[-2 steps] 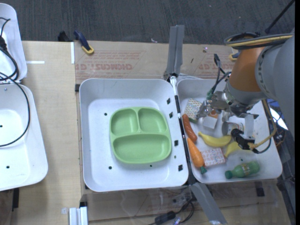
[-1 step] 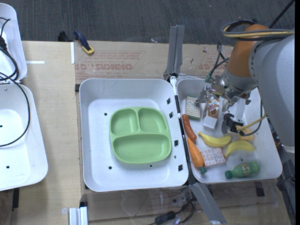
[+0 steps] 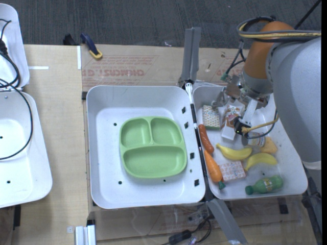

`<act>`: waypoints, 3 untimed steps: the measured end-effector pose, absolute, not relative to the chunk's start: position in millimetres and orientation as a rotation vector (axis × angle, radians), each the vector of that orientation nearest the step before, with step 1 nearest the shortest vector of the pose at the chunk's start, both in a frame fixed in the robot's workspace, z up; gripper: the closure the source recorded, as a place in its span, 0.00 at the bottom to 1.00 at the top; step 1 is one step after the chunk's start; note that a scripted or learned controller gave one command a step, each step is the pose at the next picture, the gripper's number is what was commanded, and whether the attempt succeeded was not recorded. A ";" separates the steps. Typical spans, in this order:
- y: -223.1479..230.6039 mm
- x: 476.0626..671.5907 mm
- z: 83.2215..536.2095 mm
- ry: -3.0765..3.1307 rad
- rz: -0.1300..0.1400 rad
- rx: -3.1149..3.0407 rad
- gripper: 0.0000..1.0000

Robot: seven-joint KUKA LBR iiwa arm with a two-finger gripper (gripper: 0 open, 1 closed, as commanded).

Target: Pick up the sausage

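A pale wooden worktop (image 3: 56,80) fills most of the scene, and beyond its far edge lies dark grey carpeted floor (image 3: 127,11). A flattened sheet of brown cardboard (image 3: 133,68) with red printing lies on the worktop behind the 2 bins. A blue and yellow clamp (image 3: 91,46) sits at the far edge. At the left stand white moulded shells (image 3: 20,152) with black cables (image 3: 13,73) looping across them. The light is even and soft.

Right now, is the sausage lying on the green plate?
No, the sausage lies in the right bin, against its left wall, beside the carrot.
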State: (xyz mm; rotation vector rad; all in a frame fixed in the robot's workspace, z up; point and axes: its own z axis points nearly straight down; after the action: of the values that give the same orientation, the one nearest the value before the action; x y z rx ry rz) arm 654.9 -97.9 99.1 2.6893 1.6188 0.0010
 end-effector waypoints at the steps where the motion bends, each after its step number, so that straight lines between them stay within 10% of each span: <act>1: -97.8 607.8 97.2 1.546 0.011 2.728 0.00; 2: -97.8 644.7 91.1 0.923 -0.005 3.002 0.00; 3: -99.2 598.1 91.6 0.533 -0.006 3.097 0.00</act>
State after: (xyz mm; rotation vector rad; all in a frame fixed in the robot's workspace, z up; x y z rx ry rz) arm 598.1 -99.2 91.6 3.0972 0.5330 -0.0060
